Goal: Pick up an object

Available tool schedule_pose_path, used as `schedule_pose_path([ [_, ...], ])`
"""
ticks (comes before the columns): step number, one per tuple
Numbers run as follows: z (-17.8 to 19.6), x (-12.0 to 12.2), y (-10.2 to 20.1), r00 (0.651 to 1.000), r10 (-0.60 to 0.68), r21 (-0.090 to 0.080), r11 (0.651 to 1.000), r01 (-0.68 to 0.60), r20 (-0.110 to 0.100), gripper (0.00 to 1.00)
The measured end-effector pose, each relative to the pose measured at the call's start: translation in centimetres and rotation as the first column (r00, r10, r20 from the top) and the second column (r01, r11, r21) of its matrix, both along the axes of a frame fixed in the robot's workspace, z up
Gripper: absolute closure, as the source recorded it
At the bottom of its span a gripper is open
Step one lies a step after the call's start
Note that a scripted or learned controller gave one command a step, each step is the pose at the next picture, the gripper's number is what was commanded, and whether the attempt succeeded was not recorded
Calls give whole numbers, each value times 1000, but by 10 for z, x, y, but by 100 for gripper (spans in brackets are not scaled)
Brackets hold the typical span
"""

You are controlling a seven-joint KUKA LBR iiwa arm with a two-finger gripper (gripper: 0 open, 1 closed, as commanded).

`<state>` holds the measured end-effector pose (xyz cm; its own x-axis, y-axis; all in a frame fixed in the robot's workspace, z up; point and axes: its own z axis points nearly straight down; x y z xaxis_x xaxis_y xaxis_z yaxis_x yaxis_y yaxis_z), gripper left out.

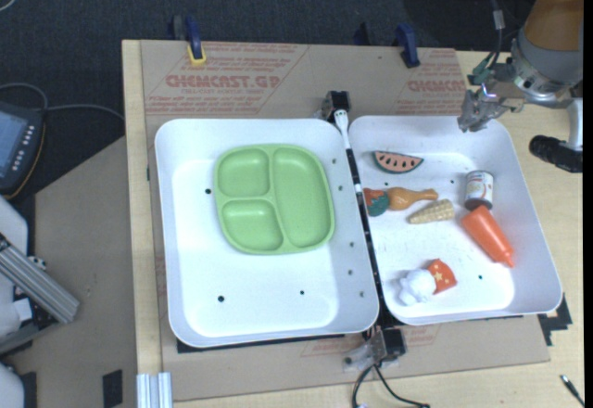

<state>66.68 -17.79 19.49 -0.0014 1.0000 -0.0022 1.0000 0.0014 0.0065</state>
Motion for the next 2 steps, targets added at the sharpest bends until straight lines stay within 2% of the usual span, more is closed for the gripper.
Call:
schedule_pose_path([
  [1,33,1,0,1000,0,0,1000,0,0,100],
  [2,25,-25,37,1000,1,4,1000,-1,-10,100],
])
